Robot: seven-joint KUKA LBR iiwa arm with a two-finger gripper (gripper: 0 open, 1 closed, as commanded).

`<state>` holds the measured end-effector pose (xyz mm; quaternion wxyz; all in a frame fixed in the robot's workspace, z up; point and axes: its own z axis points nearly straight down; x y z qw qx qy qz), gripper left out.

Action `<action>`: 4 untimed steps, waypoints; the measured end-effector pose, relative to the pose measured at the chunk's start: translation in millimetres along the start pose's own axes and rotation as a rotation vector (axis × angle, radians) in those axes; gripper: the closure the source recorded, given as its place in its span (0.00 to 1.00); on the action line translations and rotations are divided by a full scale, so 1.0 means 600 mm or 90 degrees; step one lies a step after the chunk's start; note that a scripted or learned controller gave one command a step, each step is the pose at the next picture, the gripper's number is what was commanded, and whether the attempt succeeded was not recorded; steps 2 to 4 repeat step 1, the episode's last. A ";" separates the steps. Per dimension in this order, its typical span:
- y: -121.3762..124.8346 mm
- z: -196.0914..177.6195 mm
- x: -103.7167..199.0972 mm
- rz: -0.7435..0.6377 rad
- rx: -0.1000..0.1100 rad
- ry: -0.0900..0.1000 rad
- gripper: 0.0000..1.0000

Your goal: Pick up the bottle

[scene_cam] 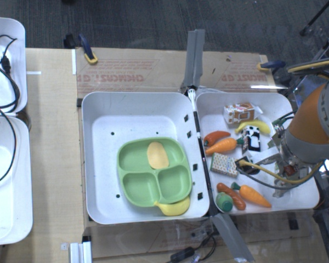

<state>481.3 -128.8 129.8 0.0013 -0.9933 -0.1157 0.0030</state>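
The grey arm with the orange band is reached in from the right and is bent down over the right side of the shallow white right bin. Its claw is held low inside that bin, near the bin's right wall, with a yellow cable looped beside it. Whether the claw is spread or pressed together cannot be told, because the parts are dark and tangled. Nothing is seen gripped in it. The small black and white bottle is seen in the middle of the right bin, just below a yellow toy banana and touching it. The bottle is set apart from the claw, up and to the left of it. An orange toy carrot is laid just to the left of the bottle, and a small printed box is placed above the banana. In the shallow white left bin, a green plastic plate with sections is laid, and a pale yellow oval piece is rested on it.
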 end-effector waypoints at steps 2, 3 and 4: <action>0.153 -0.126 0.073 -0.014 -0.002 0.001 0.00; 0.153 -0.126 0.073 -0.014 -0.002 0.001 0.00; 0.153 -0.126 0.073 -0.014 -0.002 0.001 0.00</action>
